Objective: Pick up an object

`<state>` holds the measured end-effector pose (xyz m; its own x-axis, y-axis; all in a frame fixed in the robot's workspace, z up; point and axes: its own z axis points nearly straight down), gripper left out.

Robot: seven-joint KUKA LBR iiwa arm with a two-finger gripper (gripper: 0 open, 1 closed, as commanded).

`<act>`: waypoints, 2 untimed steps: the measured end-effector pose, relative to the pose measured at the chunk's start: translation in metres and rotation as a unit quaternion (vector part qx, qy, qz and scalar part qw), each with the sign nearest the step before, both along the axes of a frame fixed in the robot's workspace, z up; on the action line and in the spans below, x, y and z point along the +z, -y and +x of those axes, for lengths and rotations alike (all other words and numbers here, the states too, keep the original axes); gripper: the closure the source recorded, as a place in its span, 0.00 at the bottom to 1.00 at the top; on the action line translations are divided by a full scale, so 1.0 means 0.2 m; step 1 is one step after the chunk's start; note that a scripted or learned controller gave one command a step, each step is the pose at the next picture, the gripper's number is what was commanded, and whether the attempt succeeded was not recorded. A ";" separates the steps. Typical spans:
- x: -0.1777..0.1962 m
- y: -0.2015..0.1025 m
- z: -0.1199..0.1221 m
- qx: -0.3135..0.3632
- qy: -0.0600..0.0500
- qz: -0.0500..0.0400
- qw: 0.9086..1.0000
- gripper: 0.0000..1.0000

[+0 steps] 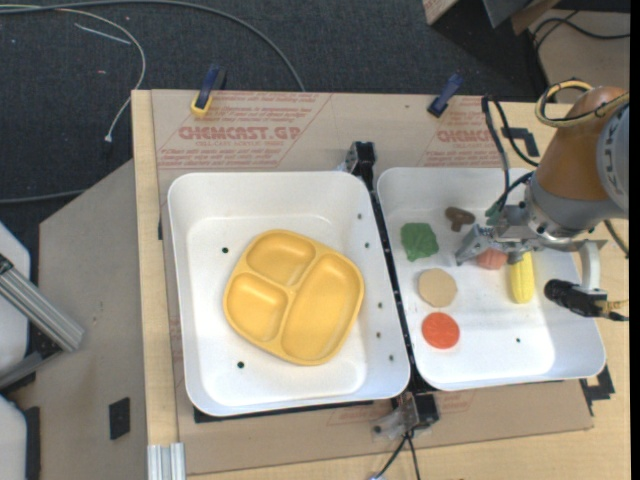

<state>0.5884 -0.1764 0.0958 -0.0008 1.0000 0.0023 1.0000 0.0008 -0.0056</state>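
Glossy yellow plastic divided plate [294, 295], smooth white plastic bins [190, 218], matt brown cardboard base [300, 128]

The claw [487, 249] covers part of a small pink thing [491, 261]. The arm [585, 168] is cut off at the right edge.
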 end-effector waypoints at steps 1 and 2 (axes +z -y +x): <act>0.07 0.00 0.01 0.000 0.003 -0.001 1.000 1.00; 0.30 0.03 0.03 0.000 0.006 -0.002 1.000 1.00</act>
<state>0.5940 -0.1829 0.1564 -0.0003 1.0000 -0.0018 1.0000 0.0003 0.0054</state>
